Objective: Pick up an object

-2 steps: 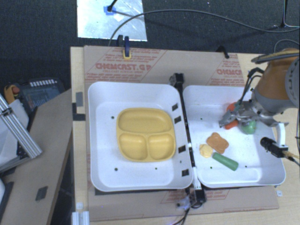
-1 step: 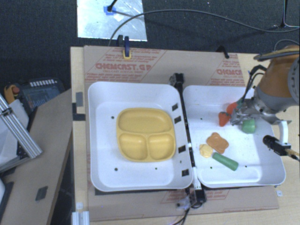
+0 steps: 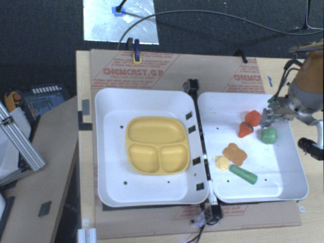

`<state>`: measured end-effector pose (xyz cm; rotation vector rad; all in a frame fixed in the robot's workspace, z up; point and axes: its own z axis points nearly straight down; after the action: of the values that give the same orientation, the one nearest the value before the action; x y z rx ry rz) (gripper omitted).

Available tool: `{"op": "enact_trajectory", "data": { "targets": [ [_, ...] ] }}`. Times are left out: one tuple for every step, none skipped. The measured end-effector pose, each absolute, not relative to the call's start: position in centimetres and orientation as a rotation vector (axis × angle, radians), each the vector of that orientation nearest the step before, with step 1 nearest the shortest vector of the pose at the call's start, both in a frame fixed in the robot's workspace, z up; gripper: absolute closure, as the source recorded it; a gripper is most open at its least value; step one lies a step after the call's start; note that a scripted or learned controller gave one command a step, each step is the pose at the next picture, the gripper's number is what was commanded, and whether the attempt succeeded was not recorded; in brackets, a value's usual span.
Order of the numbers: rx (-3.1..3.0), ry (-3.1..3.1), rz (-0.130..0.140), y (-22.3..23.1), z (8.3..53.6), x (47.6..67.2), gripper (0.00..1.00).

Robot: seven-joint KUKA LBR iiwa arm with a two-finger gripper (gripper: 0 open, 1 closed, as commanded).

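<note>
Objects: six small items lie in the right bin (image 3: 291,184), all in its right-hand and middle part.
Red round piece (image 3: 252,118): farthest back, just left of the hand.
Red strawberry-like piece (image 3: 245,129): just below and touching or nearly touching the round one; its green cap is hard to make out.
Green ball (image 3: 268,135): just beside the two red pieces, on the right, directly under the hand.
Orange-brown flat piece (image 3: 235,154): near the bin's middle, long axis running from upper left to lower right.
Pale yellow piece (image 3: 222,162): touching the orange-brown one at its lower left.
Green stick (image 3: 243,173): nearest the front; long axis slants from upper left down to lower right, its upper end close to the yellow piece.
Hand (image 3: 272,114): at the right bin's back right, over the red pieces and the green ball; cannot tell whether it is released or clenched, and nothing shows in its grasp.
Arm (image 3: 310,85): cut off at the right edge.
Left bin (image 3: 109,151): holds a yellow three-part tray (image 3: 157,145).
Worktop (image 3: 167,67): cardboard-covered, under both bins.
</note>
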<state>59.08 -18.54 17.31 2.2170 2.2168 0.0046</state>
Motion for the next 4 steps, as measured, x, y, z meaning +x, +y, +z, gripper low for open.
{"op": "enact_trajectory", "data": {
  "targets": [
    [2.211, 2.22, 0.006, -18.3, 23.6, 58.7, 1.0],
    [2.213, 2.223, 0.004, -18.3, 27.0, 58.9, 1.0],
    [2.211, 2.232, 0.003, -12.2, 25.7, 59.1, 1.0],
    [2.21, 2.232, 0.004, -6.3, 24.6, 60.1, 1.0]
  ]
}}
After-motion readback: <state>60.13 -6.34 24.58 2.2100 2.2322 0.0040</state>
